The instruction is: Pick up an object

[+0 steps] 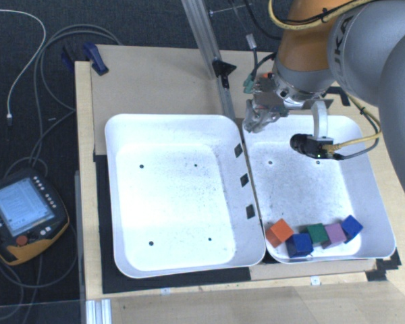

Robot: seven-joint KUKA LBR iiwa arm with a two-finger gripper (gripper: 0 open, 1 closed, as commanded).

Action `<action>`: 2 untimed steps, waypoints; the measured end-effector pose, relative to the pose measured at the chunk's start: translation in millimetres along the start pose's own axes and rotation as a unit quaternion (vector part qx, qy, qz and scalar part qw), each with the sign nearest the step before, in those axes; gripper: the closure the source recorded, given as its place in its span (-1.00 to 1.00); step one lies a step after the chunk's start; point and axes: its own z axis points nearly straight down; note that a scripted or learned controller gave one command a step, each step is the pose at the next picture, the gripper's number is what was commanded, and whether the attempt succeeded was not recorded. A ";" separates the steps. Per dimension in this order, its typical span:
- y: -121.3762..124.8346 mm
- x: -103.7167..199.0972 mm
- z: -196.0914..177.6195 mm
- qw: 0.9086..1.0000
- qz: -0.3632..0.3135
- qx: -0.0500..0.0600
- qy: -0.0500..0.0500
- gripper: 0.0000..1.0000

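Several small blocks lie along the near edge of the right bin (364,174): an orange block (279,231), a dark blue block (299,244), a green block (317,234), a purple block (335,233) and a blue block (352,227). My gripper (260,121) hangs over the far left corner of the right bin, close to the divider between the bins, well away from the blocks. Nothing shows between its fingers.
The left bin (121,181) sits beside the right one. A metal pole (206,42) slants up behind the bins. A teach pendant (20,211) and cables lie on the floor at left. A blue clamp (94,58) sits at the bench's far left corner.
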 end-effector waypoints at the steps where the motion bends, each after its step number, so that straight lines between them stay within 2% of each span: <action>1: 10.7 52.1 16.3 1.000 0.001 -0.001 -0.001 1.00; 2: 16.3 78.9 28.7 1.000 0.002 -0.001 -0.001 1.00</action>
